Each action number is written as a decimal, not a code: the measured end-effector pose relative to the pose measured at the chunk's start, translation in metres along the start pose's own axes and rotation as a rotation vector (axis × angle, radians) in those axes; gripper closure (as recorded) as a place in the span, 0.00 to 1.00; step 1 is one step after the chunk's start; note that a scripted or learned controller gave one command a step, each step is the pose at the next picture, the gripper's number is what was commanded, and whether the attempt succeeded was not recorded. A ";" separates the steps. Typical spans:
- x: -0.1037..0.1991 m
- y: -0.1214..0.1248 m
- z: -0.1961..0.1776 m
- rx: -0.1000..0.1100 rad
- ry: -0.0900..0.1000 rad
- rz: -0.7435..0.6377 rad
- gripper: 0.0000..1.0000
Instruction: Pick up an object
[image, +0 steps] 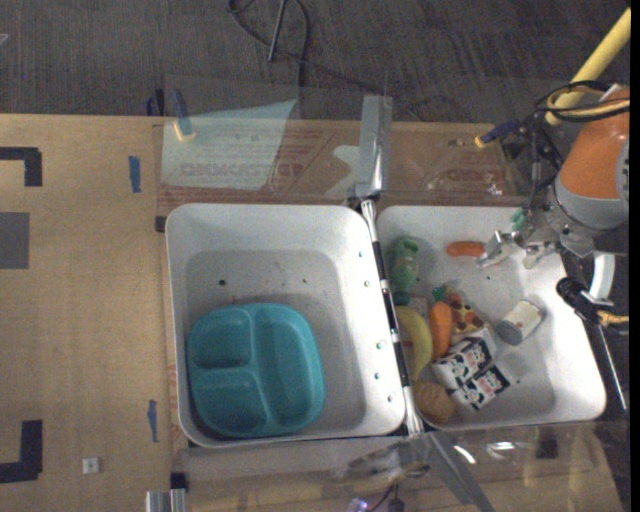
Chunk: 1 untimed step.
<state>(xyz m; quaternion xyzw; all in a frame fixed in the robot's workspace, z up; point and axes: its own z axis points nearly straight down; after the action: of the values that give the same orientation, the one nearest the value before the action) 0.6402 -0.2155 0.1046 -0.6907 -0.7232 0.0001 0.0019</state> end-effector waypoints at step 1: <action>0.019 0.027 0.017 0.003 -0.005 -0.027 0.00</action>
<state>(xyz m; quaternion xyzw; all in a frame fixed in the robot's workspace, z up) 0.6661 -0.1949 0.0874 -0.6807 -0.7325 0.0030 0.0014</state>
